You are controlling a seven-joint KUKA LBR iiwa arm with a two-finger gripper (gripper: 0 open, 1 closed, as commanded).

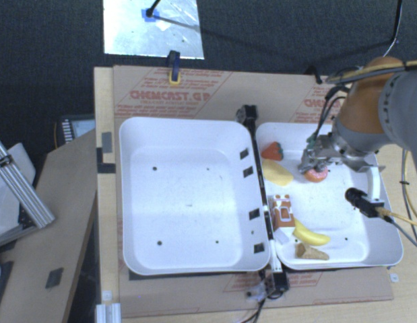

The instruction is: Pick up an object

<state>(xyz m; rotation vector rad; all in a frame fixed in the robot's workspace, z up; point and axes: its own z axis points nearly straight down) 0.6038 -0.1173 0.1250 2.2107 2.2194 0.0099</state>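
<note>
My gripper (pixel 315 163) is low in the right bin (pixel 383 244), near its back middle. Directly under its tip lies a small red-orange object (pixel 318 175), partly covered by the gripper; whether they touch is not visible. A red strawberry-like piece (pixel 272 151) lies to the left near the bin's back-left corner, with a pale yellow lemon-shaped piece (pixel 277 174) just in front of it. Toward the front left are a brown and white block (pixel 283 210), a yellow banana (pixel 310 235) and a tan piece (pixel 310 252).
The left bin (pixel 137 247) sits beside the right one, with a black divider strip (pixel 257 180) between them. A black fitting with a yellow cable (pixel 362 201) hangs off the arm over the right bin's right side. The grey and orange arm (pixel 376 110) covers the back right corner.
</note>
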